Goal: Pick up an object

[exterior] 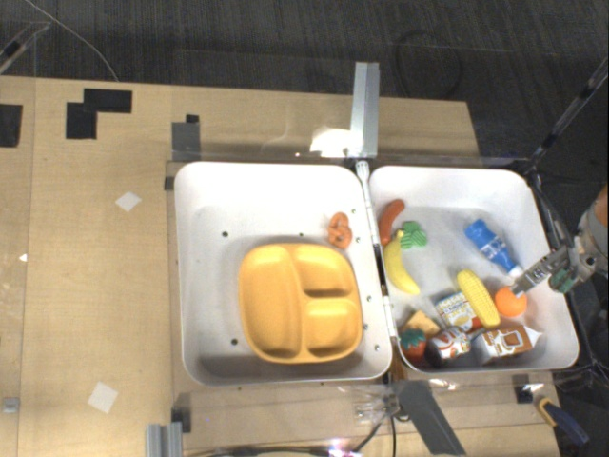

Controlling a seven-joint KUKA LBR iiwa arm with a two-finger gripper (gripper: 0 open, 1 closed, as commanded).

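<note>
The claw [526, 277] reaches in from the right edge, low over the right bin [447, 181], its tip just above and beside a small orange ball [511, 302]; whether it is open or closed cannot be told. Just left of the ball lies a corn cob [477, 296]. Up from it lies a blue bottle [491, 244]. Along the bin's near edge sit a small carton [501, 342], a dark can [448, 344] and a snack box [455, 307]. Further left are a banana [400, 269], a green broccoli piece [412, 235] and a red sausage [390, 219]. The left bin [205, 255] holds a yellow divided tray [298, 302] and an orange pretzel-like toy [339, 228]. Both bins rest on the wooden table [86, 284].
</note>
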